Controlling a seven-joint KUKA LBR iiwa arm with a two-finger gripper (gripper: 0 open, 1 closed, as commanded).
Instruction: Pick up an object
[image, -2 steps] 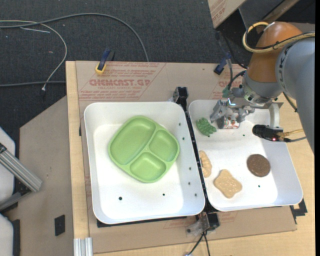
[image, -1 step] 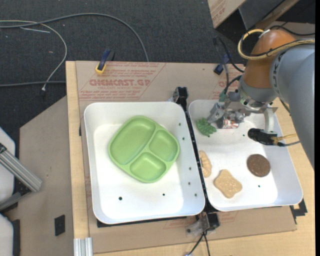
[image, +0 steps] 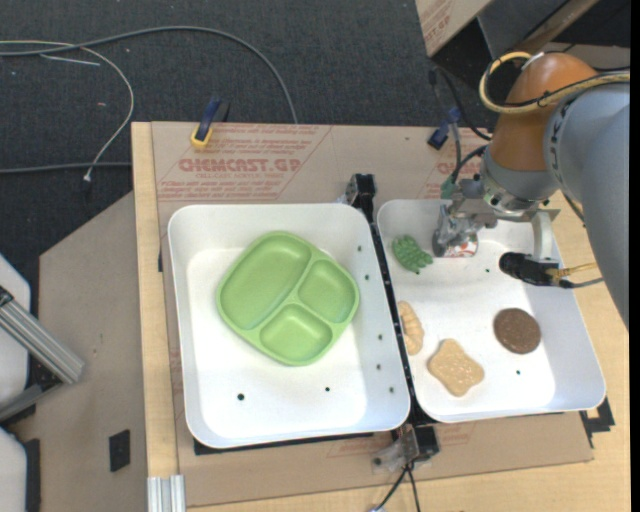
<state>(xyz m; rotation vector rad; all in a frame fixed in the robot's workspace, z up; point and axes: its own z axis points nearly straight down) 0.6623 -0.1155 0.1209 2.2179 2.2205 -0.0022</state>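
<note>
Green piece (image: 411, 252) sits upper left in the right bin (image: 575, 345), just left of your gripper (image: 457, 240). Gripper is low at the bin's top; can't tell its state. Shift it left.

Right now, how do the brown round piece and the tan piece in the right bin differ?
The brown round piece is dark and disc-shaped; the tan piece is pale with a lumpy, irregular outline. The brown one lies farther right, the tan one nearer the front rim. Both lie flat, apart from the gripper.
</note>
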